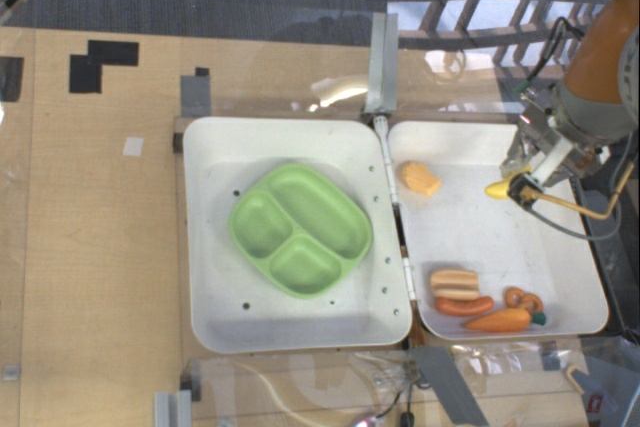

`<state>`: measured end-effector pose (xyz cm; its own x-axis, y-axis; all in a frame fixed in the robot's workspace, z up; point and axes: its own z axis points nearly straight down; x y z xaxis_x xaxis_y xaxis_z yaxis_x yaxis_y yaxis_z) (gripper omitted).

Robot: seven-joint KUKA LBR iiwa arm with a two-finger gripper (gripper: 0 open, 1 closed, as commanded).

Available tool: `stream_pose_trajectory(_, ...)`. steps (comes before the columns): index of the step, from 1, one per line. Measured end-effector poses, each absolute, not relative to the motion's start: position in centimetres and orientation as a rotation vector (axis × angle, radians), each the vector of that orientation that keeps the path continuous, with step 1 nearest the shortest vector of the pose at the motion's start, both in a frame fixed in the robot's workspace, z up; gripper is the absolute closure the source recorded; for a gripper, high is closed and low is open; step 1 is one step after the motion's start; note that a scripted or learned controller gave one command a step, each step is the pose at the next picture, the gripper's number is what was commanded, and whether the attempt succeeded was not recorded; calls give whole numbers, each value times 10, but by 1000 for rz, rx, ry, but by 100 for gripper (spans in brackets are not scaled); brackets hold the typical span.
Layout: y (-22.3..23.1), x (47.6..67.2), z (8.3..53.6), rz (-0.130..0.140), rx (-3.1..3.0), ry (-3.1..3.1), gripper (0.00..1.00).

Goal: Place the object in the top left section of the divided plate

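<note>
Divided plate (300, 229): green, with rounded corners and three compartments, set at a tilt in the middle of the left bin (215, 315), left of frame centre. One compartment is seen at its upper left, a longer one along its upper right, and a third at its lower edge.

Left bin: white and shallow, set on the pale wooden bench (90, 235), touching the right bin (480, 235) along a shared edge at frame centre.

Right bin, contents listed from top to bottom:
- Orange-yellow lump (421, 178), near the upper left corner of the bin, well apart from the plate.
- Yellow item (497, 189), small, at the upper right of the bin, just beside the gripper; contact between the two cannot be told.
- Hot dog bun (455, 282), at the lower middle.
- Red sausage (463, 306), just below the bun and touching it.
- Carrot (498, 320), lying flat along the lower edge, to the right of the sausage.
- Small orange piece (522, 298), just above the carrot's right end.

Gripper (522, 173): placed over the upper right part of the right bin, carried on the grey and orange arm (605, 65), which is seen entering from the right of the frame. Whether it is open or closed cannot be told.
</note>
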<state>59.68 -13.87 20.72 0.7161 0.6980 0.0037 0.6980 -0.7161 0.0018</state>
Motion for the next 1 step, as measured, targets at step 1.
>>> stream_pose_trajectory(1, -77, 628, 266, 4, 2850, 1321, 100)
